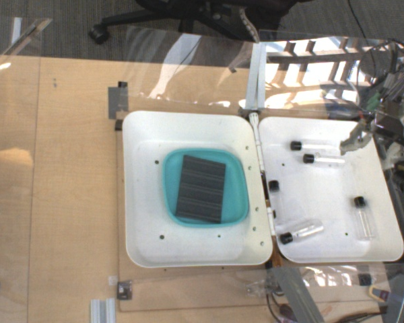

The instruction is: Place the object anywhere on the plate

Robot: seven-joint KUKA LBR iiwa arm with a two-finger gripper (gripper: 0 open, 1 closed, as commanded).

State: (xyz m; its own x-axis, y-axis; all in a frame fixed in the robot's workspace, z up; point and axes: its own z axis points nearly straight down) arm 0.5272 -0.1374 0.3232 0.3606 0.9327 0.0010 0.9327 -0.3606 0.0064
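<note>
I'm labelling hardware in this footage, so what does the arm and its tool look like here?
Little of it is in frame. At the right bin's far right corner sits a pale grey, metallic-looking tool, small and angular. Behind it, at the frame's right edge, is a dark clutter of parts and thin cables, with a green cable among them. No markings are readable at this size.

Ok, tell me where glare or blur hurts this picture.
Camera view: sunlight stripes wash out the bench top right; glare streaks on the clear sheet above the left bin; the clear vials nearly vanish against the white right bin; the gripper looks soft at the edge; the dark block on the teal plate is sharp.
</note>
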